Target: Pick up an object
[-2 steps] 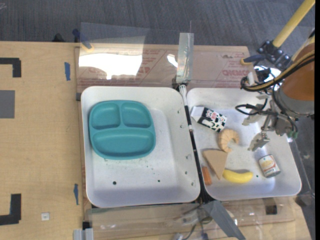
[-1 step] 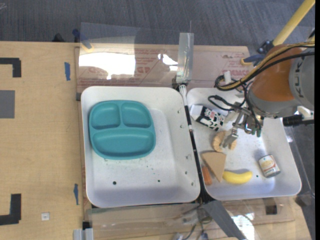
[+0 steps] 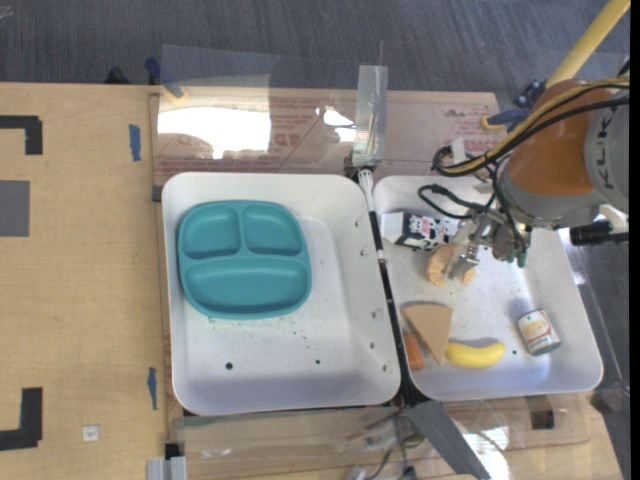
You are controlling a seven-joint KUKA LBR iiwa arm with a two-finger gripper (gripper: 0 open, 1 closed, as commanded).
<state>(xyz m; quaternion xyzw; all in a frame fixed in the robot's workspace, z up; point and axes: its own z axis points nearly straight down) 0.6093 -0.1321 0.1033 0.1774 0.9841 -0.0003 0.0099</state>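
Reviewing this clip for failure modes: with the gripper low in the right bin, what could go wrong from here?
The gripper is down at a tan food piece lying close to the black-and-white carton; it may nudge either instead of grasping. Cables hang over that bin and could snag.

Two white bins [image 3: 345,368] sit side by side on the counter. One teal divided plate [image 3: 243,258] lies in the left bin. The right bin holds one banana [image 3: 474,353], one small can [image 3: 538,332], one tan wedge [image 3: 430,325], one black-and-white carton [image 3: 423,230] and one orange carrot-like piece [image 3: 413,352].
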